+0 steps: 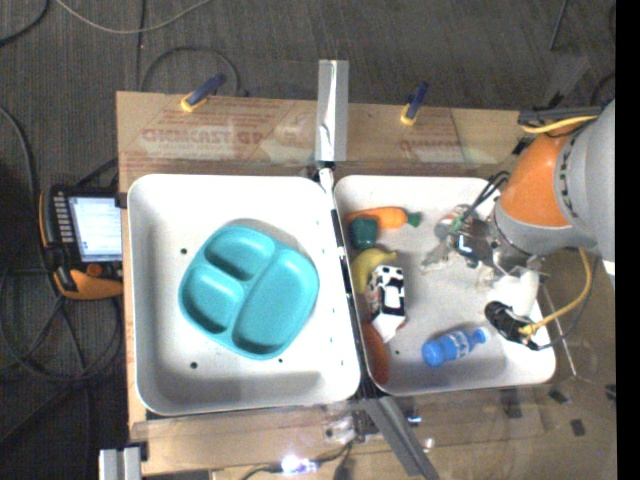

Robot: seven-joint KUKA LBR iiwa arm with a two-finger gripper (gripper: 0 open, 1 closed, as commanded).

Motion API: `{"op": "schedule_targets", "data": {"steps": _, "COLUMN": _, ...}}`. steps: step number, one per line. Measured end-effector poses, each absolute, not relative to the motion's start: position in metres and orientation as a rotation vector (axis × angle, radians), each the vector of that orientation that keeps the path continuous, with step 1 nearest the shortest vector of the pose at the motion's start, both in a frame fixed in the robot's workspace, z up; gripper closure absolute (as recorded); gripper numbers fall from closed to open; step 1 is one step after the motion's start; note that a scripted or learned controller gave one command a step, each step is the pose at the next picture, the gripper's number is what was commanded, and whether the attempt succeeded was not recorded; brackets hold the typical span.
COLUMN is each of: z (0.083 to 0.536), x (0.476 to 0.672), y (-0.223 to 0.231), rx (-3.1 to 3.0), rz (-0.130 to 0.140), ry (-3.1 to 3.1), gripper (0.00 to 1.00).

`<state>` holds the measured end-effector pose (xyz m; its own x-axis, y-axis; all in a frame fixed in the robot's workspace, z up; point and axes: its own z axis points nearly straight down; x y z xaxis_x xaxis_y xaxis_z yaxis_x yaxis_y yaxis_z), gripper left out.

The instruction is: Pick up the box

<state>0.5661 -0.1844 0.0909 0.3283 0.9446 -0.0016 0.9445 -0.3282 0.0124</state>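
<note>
the bench (230,138) is a pale brown board under me, with two shallow white bins set side by side on it. the left bin (150,368) and the right bin (470,303) touch along a shared middle wall. my arm (580,183) comes in from the right, its orange band (535,183) hanging over the right bin's far right corner.

a teal divided plate (250,288) lies flat in the middle of the left bin, apart from every wall. off the bench's left edge sits a handheld unit with a lit screen (88,230), black and orange.

my end effector (452,240) is low over the right bin, in its far half and a little right of centre. it is small and partly lost against the white floor, so i cannot tell how far open it is or whether it has hold of anything.

the box (387,293), black and white in patches, lies in the right bin close to the middle wall, about halfway between far and near. it is to the left of my end effector and nearer, clearly apart from it.

just beyond the box is a yellow piece (370,263), touching or almost touching it. a blue bottle (452,347) lies on its side in the near part of the bin, right of the box. an orange-red piece (376,350) lies along the middle wall just nearer than the box. in the far left corner an orange piece (388,216), perhaps a carrot, rests beside a dark green piece (362,232).
</note>
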Motion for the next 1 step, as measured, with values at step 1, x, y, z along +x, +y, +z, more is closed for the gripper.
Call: {"op": "schedule_targets", "data": {"steps": 1, "z": 0.1001, "x": 0.5671, "y": -0.1842, "rx": 2.553, "rz": 0.014, "ry": 1.814, "gripper": 1.00}}
